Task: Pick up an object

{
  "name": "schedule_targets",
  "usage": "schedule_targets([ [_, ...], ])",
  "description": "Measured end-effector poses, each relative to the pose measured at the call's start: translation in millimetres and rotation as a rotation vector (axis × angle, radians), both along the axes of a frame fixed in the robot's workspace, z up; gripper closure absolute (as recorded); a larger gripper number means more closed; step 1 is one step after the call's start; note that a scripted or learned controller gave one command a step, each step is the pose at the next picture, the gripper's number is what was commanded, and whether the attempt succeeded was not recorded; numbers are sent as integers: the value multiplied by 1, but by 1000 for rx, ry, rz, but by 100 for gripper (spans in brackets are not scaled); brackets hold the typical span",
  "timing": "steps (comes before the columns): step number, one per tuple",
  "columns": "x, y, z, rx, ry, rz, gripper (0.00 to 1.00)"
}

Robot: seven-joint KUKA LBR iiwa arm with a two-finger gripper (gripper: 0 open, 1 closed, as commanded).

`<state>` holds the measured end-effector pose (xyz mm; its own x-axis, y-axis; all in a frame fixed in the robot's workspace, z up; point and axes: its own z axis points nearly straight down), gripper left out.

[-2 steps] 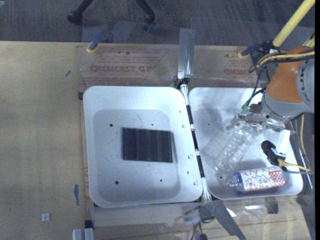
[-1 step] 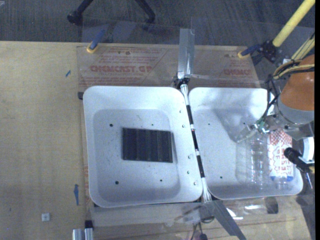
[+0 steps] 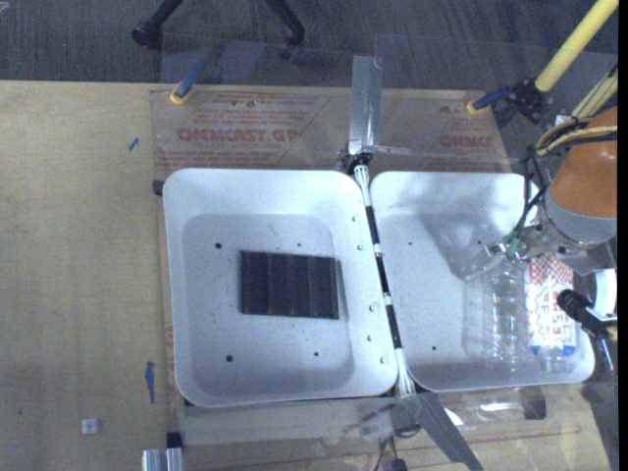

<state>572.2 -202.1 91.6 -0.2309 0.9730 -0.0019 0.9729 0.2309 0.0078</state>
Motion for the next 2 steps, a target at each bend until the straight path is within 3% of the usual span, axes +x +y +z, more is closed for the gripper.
schedule_targets([
  [1, 37, 68, -4, -1, -2, 61, 0],
  [2, -26, 63, 40, 0, 8, 162, 0],
])
